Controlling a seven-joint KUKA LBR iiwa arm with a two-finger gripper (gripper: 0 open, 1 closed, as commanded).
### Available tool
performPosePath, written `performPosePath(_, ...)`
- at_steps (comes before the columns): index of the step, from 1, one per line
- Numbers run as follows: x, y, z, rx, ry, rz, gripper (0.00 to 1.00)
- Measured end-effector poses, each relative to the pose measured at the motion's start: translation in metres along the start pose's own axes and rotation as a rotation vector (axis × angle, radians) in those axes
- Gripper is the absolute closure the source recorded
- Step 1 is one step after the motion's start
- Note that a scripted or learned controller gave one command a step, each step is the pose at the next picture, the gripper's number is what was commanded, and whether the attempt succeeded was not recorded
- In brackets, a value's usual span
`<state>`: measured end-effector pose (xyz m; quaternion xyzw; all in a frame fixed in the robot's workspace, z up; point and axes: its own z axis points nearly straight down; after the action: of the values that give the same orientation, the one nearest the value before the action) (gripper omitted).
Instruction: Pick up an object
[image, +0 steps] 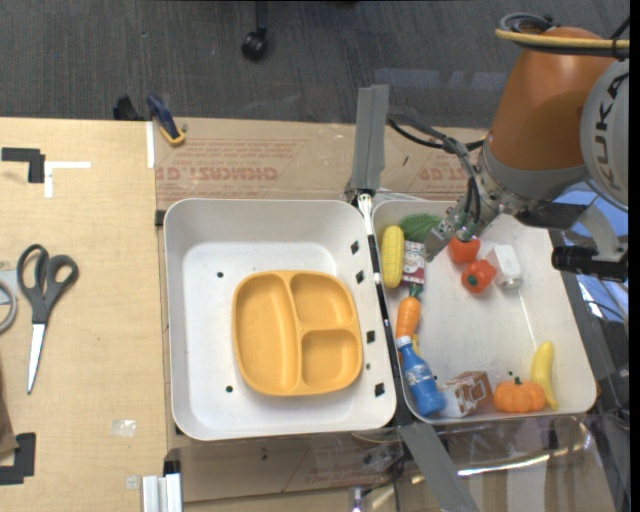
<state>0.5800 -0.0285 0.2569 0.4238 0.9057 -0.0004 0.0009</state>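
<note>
Tool (462, 222) directly above red tomato (463, 248), touching.

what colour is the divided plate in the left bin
Yellow-orange all over; the divided plate lies in the left bin, shown clearly in the camera view.

Robotics lab: KUKA arm (545, 100), white bins (190, 330), cardboard-covered bench (260, 160).

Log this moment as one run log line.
gripper: right bin, back | over: red tomato | grasp: unclear | tray: left bin
</note>
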Motion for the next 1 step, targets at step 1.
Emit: performPosePath(1, -0.0744, -0.0191, -0.0545, -0.001, -0.002, -0.225, 1.00)
